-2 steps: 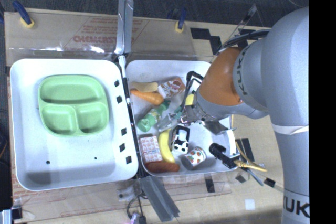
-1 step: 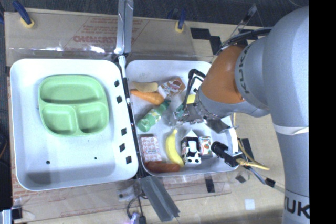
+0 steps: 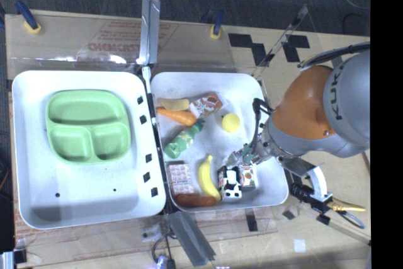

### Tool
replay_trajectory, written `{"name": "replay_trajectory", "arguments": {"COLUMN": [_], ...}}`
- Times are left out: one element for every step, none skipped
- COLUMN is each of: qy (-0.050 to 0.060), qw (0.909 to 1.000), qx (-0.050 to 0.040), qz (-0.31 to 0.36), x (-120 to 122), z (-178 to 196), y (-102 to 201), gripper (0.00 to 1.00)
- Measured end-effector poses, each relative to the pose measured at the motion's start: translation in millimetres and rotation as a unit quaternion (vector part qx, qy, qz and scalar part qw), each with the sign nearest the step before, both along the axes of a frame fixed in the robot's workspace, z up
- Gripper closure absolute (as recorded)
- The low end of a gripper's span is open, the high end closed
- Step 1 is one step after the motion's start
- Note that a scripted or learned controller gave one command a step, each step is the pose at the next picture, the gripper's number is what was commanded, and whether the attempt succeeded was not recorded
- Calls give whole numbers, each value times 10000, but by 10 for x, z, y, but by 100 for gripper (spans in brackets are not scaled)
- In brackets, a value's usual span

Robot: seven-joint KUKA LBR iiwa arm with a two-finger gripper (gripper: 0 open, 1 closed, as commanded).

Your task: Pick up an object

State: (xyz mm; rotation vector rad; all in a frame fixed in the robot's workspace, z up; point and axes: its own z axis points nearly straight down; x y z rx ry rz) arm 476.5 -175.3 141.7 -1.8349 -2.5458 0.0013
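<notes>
Bench with two shallow white plastic bins set side by side, rims rounded at the corners.

Left bin: one pale green tray, smooth moulded plastic, rounded rectangle divided into three compartments, one long at the far side and two smaller on the near side.

Right bin: mixed small items.
- Carrot, orange, tapered, lying across the far left part.
- Beige bread-like piece, just beyond the carrot.
- Printed snack packet, glossy, reddish and white, right of the bread piece.
- Yellow ball, smooth and round, right of centre.
- Green bottle, plastic, lying tilted below the carrot.
- Small flat box, printed in red and white squares, near left part.
- Banana, yellow, curved, right of the box.
- Sausage, reddish brown, long, against the near wall.
- Black-and-white cow-patterned toy, blocky, just right of the banana.
- Small carton, red and white, touching the cow toy.

Arm: grey casing with a glossy orange band, reaching in from the right. Gripper, dark metal, low over the near right part of the right bin, just above the carton and cow toy. Whether its fingers are spread or closed cannot be told; nothing is seen between them.
</notes>
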Motion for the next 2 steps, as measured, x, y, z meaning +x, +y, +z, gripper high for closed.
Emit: {"name": "replay_trajectory", "arguments": {"qy": [-30, -30], "qw": [9893, 9892], "qx": [-17, -17], "qz": [1462, 1463], "x": [16, 15], "z": [846, 845], "y": [178, 179], "gripper": [100, 0]}}
